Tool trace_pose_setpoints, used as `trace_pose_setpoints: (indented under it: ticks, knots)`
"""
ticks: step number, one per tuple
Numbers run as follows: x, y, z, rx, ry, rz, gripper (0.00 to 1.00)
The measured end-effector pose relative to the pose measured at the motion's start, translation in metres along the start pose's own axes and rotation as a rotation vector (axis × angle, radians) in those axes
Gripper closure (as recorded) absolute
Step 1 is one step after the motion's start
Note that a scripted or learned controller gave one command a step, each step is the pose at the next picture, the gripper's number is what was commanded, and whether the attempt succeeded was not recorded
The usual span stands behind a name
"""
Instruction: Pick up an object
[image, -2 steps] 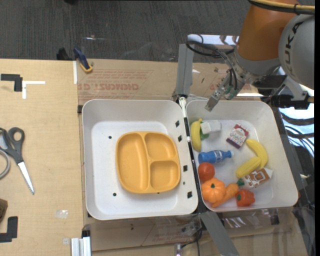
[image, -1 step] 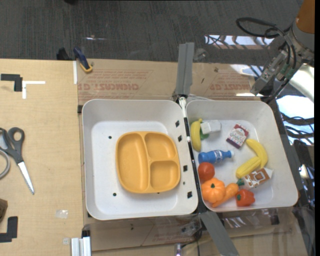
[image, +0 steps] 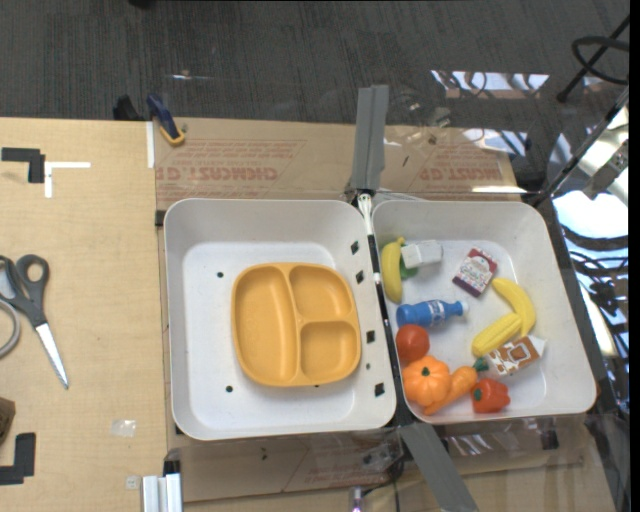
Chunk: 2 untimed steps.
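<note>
1. The claw's state could not be told; nothing could be seen in its grasp.
2. The right bin (image: 560, 300) held toy food: a blue bottle (image: 430, 313), a tomato (image: 412, 343), a pumpkin (image: 427, 383), bananas (image: 515, 300); all lay loose.
3. The left bin (image: 190, 300) held a yellow divided plate (image: 296, 323); scissors (image: 35, 310) lay on the counter (image: 80, 230).

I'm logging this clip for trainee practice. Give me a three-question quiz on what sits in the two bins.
1. True or false: the yellow divided plate lies in the left bin.
2. How many bananas are in the right bin?
3. What touches the orange pumpkin on its upper left? A) blue bottle B) red tomato C) red pepper

Key: 1 true. 2 three, at and. 3 B.
</note>
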<state>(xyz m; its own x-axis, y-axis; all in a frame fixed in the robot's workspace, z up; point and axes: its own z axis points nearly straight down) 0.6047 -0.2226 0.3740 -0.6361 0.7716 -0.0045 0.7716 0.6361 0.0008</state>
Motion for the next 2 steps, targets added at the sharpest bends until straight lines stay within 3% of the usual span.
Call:
trace_pose_setpoints:
  ticks: [1,2]
  knots:
    - [0.0274,0.0027,0.1603,-0.001,0.002,-0.3,1.0]
    - [0.0272,0.0026,0.1601,-0.001,0.002,-0.3,0.0]
